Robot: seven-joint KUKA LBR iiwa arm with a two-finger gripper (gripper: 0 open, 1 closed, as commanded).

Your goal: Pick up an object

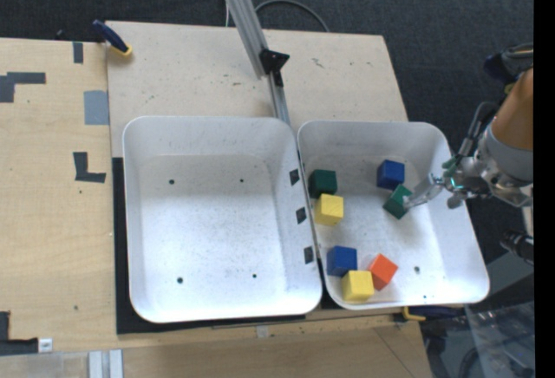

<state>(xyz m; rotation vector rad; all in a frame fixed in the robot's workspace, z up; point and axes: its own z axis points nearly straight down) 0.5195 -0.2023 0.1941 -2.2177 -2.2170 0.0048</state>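
Several small cubes lie in the right bin. A dark green cube and a yellow cube sit by its left wall. A blue cube lies further right, with a teal green cube just below it. Near the front are another blue cube, a yellow cube and an orange cube. My gripper reaches in over the bin's right wall, low down, with its tip right at the teal green cube's right side. I see no cube lifted.
The left bin stands beside the right one, sharing a raised divider. A slanted metal rail crosses the bench behind the bins. A blue and yellow clamp lies at the bench's far left corner.
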